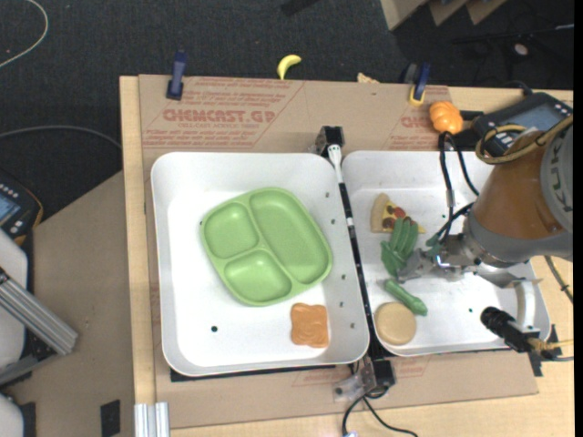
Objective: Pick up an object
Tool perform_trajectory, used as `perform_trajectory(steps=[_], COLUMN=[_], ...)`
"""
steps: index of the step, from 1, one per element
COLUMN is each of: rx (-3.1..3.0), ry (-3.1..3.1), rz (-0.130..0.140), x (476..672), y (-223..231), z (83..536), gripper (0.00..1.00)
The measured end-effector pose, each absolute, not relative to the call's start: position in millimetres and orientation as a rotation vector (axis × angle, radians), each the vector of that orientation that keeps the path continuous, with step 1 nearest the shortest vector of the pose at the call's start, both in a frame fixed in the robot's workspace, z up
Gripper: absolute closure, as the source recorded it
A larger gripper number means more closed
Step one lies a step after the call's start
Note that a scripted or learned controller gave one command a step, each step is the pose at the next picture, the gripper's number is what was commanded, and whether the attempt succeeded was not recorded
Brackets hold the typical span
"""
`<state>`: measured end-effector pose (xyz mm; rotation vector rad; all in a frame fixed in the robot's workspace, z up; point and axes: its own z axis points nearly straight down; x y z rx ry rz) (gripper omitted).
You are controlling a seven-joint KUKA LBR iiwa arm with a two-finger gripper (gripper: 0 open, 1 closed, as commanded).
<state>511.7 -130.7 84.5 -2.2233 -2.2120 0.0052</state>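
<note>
camera view: arm over the right bin [510, 335].
gripper [421, 264]: low at the green bean toy [398, 244], near the bin's left wall; grip state cannot tell.
step: reaching to grasp.
next: clamp the toy, then lift straight up.

Two white bins [173, 244] sitting side by side. Left bin holding one green divided plate [264, 244], one orange piece [310, 324]. Right bin holding two green pieces [399, 239], one pizza slice [383, 211], one tan disc [395, 323].
</note>
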Motion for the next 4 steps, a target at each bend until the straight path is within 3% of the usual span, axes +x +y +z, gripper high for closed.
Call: perform_trajectory(steps=[1,2,3,4], rx=[-2.228,-2.215,-2.217,-2.224], ry=[-2.222,-2.222,-2.23,-2.226], rz=[-0.001,0.0,-0.005,-0.002], x=[540.8,526.5,554.1,598.4], y=[-184,-134,-91,-95], z=[101,107,134,85], gripper=[0.0,0.0,0.0,0.0])
